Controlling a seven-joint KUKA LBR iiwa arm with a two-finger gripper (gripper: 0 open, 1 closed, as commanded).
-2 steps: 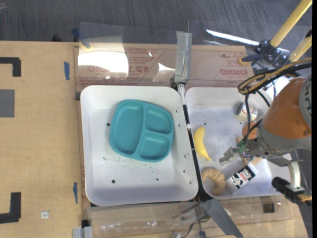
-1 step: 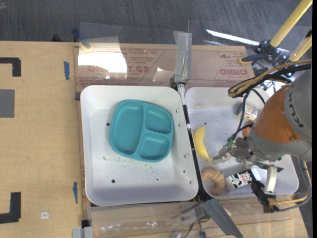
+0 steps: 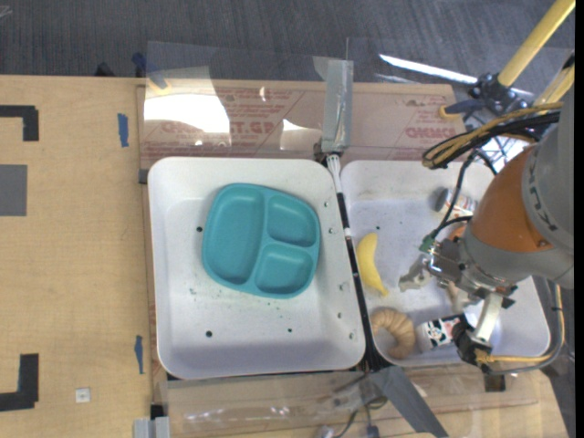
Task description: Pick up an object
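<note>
Over the right bin — arm bent low, claw beside banana.

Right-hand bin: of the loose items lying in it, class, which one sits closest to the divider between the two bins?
The yellow banana. It lies right beside the divider, while the tan pastry sits lower and further in, and the small black-and-white item lies beyond that, near the gripper.

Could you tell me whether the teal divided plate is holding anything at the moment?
Empty: all three compartments of the teal plate show bare in the left bin.
</note>
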